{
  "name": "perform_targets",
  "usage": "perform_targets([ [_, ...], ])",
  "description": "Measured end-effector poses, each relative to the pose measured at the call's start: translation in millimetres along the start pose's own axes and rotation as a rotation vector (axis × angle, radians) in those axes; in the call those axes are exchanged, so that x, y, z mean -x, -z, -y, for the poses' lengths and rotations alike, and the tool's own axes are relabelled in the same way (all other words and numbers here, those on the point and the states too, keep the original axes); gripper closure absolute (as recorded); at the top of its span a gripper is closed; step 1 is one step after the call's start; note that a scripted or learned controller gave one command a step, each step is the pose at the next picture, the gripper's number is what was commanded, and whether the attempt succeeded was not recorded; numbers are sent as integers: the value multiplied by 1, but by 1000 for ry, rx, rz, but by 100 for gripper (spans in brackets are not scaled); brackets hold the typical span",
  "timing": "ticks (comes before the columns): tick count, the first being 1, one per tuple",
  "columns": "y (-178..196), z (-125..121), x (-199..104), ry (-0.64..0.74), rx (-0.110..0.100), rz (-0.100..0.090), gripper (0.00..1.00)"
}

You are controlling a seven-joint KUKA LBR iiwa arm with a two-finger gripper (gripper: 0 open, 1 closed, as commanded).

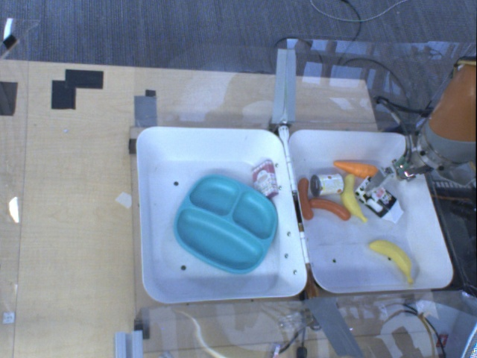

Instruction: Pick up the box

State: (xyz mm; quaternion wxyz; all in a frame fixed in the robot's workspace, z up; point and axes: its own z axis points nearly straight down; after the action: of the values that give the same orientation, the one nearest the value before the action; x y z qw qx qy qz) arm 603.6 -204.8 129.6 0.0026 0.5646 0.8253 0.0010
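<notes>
While a blue plate [226, 233] lay in the left bin [156, 274], the box [376, 198] sat at two o'clock in the right bin [440, 271], touching a banana [352, 198]. Whether the hand [395, 171] gripped was unclear; crowding might spoil a grasp.

small box [378, 198] tilted in right bin

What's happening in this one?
The arm reaches in from the right, its gripper down in the right bin at a small black-and-white box. Around the box lie a carrot, a can, sausages and two bananas. The left bin holds a blue tray and a packet.
</notes>
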Motion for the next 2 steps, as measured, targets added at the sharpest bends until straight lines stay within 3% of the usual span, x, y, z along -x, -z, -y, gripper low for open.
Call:
perform_targets([
  [1, -34, 28, -65, 124, 16, 17, 0],
  [2, -39, 37, -28, 76, 7, 6, 0],
])
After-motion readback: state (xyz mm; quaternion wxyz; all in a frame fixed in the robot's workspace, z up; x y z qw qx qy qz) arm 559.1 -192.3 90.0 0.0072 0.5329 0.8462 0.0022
